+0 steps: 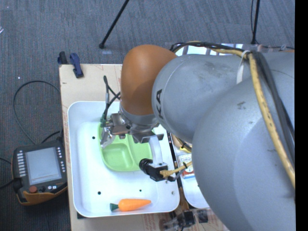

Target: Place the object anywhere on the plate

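Note:
A light green plate [126, 156] with divided sections lies in the middle of the left white bin [82, 177]. An orange toy carrot [131, 204] with a green top lies on its side near the bin's front wall, well clear of the plate. My gripper [109, 131] hangs over the plate's far left rim, below the arm's orange band [142, 78]. The wrist hides the far part of the plate. I see nothing held under the gripper.
The big grey arm [226, 129] covers most of the right bin [192, 194]. A black cable fitting [153, 169] hangs over the plate's right edge. A teach pendant [39, 169] lies on the floor to the left, and a blue clamp [75, 64] sits on the bench's far left corner.

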Robot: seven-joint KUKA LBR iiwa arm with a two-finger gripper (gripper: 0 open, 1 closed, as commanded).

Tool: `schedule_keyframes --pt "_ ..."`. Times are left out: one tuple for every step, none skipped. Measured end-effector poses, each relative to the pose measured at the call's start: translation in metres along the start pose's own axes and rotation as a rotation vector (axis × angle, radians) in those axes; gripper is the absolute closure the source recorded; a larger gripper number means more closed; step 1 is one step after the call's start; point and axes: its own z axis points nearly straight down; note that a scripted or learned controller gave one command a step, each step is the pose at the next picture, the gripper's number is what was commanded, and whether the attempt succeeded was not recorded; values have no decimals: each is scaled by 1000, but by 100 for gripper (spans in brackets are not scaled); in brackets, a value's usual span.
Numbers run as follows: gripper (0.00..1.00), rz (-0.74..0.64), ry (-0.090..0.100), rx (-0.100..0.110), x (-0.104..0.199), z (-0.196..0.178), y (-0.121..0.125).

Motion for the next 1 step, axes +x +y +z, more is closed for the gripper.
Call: schedule_keyframes --pt "0 0 0 0 0 0 0"
